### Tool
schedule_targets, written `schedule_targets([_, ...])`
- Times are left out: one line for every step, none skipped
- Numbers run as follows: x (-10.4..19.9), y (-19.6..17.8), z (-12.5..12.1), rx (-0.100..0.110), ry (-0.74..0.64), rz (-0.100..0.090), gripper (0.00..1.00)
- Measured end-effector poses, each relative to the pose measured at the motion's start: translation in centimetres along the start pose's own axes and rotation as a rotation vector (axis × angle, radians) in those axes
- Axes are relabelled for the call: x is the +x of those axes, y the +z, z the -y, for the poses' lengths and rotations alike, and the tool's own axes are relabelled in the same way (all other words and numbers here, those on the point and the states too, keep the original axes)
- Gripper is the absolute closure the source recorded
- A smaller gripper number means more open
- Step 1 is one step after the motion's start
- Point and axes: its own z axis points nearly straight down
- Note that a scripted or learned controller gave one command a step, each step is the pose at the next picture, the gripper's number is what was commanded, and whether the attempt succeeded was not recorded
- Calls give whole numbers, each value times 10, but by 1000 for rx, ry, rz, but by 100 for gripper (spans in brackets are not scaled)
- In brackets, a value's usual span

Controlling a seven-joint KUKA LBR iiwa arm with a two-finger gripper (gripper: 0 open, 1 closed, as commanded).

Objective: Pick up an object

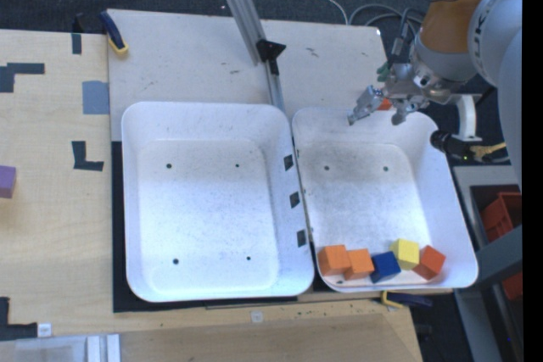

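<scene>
Hovering with fingers apart and nothing between them, the pincer [378, 107] hangs well apart from the blocks [382, 260] (huddled along the bin's [356, 174] opposite rim), so a long reach remains.

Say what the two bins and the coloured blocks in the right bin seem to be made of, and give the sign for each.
Bins: probably moulded plastic, white and smooth, with rounded corners and rims; dark speckling looks like wear. Blocks: orange, blue, yellow, red. They have flat, matte, even colour and crisp edges; painted wood, foam or plastic all fit the look.
</scene>
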Motion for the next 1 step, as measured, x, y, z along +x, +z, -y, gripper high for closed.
schedule_targets([-64, 75, -22, 5, 6, 1, 0])
